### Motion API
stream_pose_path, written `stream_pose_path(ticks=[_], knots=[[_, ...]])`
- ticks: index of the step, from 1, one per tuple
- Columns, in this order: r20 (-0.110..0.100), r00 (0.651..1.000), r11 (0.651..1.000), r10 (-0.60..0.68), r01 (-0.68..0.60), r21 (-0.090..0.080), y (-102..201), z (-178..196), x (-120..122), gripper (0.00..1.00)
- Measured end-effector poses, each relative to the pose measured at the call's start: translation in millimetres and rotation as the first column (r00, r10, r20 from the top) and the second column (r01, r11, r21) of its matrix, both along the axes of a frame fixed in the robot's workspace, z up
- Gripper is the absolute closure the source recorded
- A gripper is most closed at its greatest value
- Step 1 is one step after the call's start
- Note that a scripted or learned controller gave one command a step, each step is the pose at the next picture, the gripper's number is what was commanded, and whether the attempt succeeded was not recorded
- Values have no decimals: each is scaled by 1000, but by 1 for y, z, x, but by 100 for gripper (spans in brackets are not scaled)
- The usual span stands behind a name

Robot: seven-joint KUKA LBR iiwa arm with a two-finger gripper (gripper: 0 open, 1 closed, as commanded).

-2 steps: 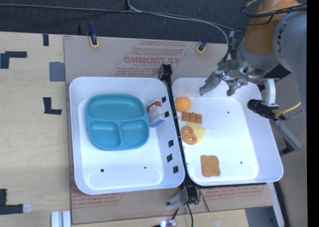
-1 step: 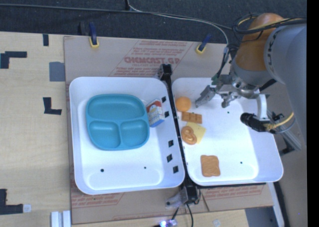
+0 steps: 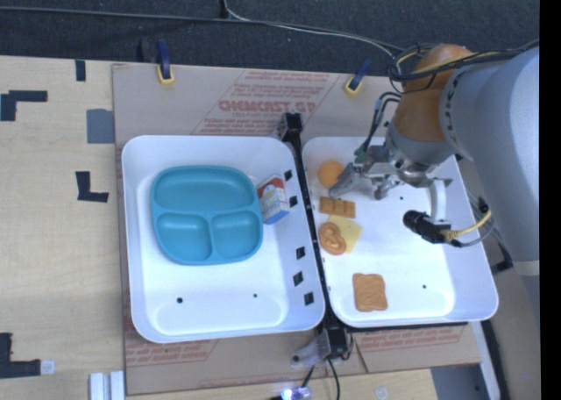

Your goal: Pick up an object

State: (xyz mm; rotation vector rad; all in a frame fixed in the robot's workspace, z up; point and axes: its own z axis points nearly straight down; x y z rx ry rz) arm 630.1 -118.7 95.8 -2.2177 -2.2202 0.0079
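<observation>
The right bin (image 3: 465, 297) holds five small food pieces. Nearest the camera lies a tan toast slice (image 3: 369, 291), flat on the bin floor and well apart from the rest. Farther in, close to the divider between the bins, a pretzel (image 3: 331, 238) rests partly on a pale yellow cheese slice (image 3: 349, 232). Just beyond them lies a brown cracker (image 3: 337, 208), and behind that an orange ball (image 3: 330, 172) near the bin's far left corner.

The left bin (image 3: 140, 284) carries a blue divided plate (image 3: 207, 214) with three compartments, lying flat in the middle. At the plate's right edge, touching it, a small carton (image 3: 274, 200) with red and blue print lies on its side against the bin's right wall.

The gripper (image 3: 351, 181) hangs over the far part of the right bin, its jaws pointing left, just beside the orange ball and above the cracker. Nothing is seen between them, and whether they are wide or narrow I cannot tell. Both bins sit on a cardboard sheet (image 3: 254, 100) on the table (image 3: 53, 240).
</observation>
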Motion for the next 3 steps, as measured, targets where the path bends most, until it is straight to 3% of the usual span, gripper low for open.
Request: stream_pose_path(ticks=[1,3], knots=[[3,1000,1000,1,-1,0,1,13,1,100],[10,1000,1000,0,0,0,2,133,-11,100]])
